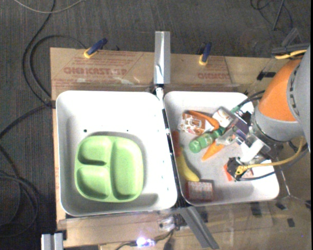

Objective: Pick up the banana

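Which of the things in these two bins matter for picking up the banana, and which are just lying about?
For the job: banana, in the right bin near its edge beside the other bin; gripper, over that bin.
Lying about: green bottle, orange carrot, small packet, brown box, green divided plate in the left bin.

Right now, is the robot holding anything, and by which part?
Not the banana: it lies free by the left wall of the right bin. The gripper is by the carrot and green bottle; a hold there cannot be told.
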